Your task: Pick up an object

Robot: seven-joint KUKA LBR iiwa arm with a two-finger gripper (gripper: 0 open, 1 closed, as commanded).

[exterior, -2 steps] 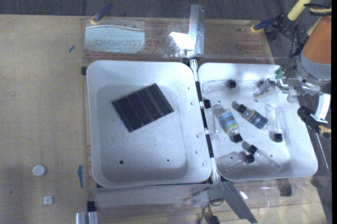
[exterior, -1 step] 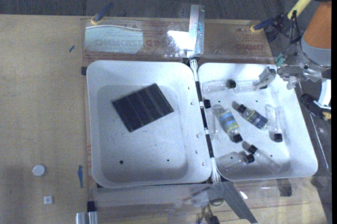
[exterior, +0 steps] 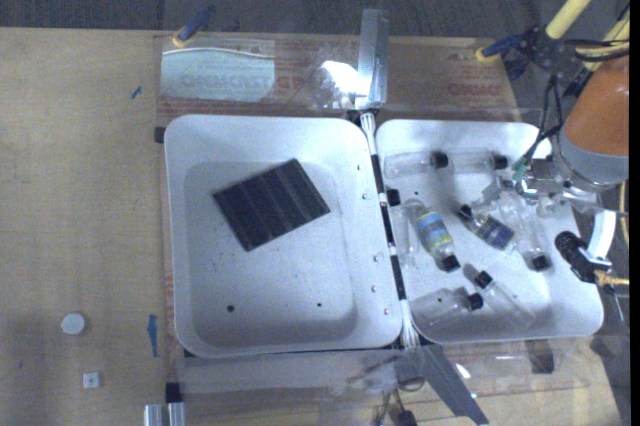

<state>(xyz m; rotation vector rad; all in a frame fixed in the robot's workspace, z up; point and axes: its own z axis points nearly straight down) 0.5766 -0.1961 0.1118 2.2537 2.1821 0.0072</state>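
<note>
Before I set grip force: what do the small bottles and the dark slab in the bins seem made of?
The bottles look like clear, glossy plastic with black caps; the bin floor shows through them. The dark slab looks matte and ribbed, perhaps rubber or foam, but that's uncertain.

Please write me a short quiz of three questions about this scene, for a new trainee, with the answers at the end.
1. True or false: the dark ribbed rectangular mat lies in the left white bin.
2. Multiple choice: the small clear plastic bottles with black caps lie in: A) the left bin; B) the right white bin; C) on the wooden bench.
3. Fill in: the grey arm with the orange band reaches in from the view's ____ side.

Key: 1 true; 2 B; 3 right.
</note>
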